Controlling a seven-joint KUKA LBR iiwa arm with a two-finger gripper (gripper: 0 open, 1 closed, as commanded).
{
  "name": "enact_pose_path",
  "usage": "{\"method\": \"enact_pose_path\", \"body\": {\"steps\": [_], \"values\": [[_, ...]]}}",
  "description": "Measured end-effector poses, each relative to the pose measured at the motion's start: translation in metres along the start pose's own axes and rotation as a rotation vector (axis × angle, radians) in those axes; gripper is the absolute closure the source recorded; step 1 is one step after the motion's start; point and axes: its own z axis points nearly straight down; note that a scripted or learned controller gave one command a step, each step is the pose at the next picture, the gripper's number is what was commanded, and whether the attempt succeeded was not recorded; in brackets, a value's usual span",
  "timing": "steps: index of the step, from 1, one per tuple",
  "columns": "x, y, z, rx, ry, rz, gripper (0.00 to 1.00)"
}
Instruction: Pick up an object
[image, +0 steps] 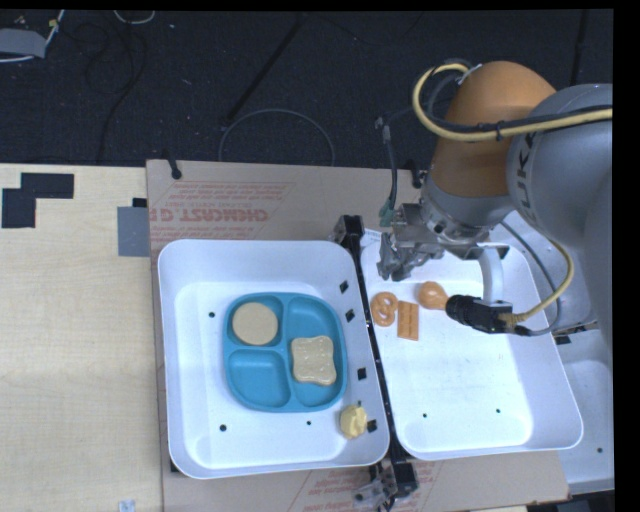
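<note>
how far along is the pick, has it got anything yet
Nothing looks picked yet. The gripper hangs over the far-left corner of the right bin, with nothing visible between its fingers. The orange ring, orange block and small orange piece lie on the bin floor just below it. Left to do: descend onto one, close, and lift.

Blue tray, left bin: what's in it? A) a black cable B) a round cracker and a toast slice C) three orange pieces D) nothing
B: the blue tray holds a round cracker and a toast slice in separate compartments.
</note>
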Motion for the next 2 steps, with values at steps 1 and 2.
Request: {"method": "enact_pose_path", "body": {"steps": [1,2], "values": [[0.048,0.002,-0.002,-0.003,-0.001,0.0,1.0],[0.09,0.003,0.015,0.0,-0.002,0.001,1.0]]}}
